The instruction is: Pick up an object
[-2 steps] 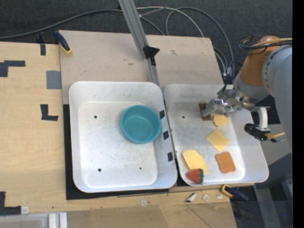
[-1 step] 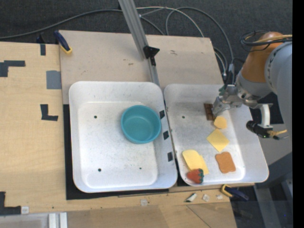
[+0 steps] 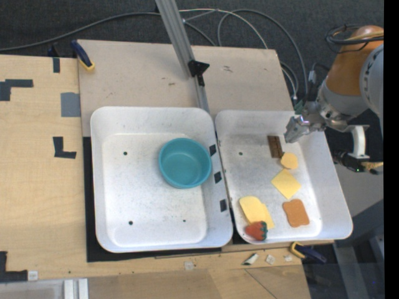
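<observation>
My gripper (image 3: 293, 133) hangs over the right bin's (image 3: 249, 126) far right corner, above and to the right of a small brown bar (image 3: 274, 146). Nothing shows between its fingers. Below the bar lie a round yellow piece (image 3: 289, 161), a yellow square slice (image 3: 286, 184), an orange-brown slab (image 3: 296, 213), a pale yellow piece (image 3: 254, 208) and a red strawberry-like item (image 3: 255, 231). A teal bowl (image 3: 184, 162) sits in the left bin (image 3: 112, 185).
A slanted grey metal pole (image 3: 177, 33) crosses above the bins' far side. Cables (image 3: 249, 17) loop behind the bench. Yellow-and-blue clamps sit at the far left (image 3: 82, 55) and near front edge (image 3: 300, 250).
</observation>
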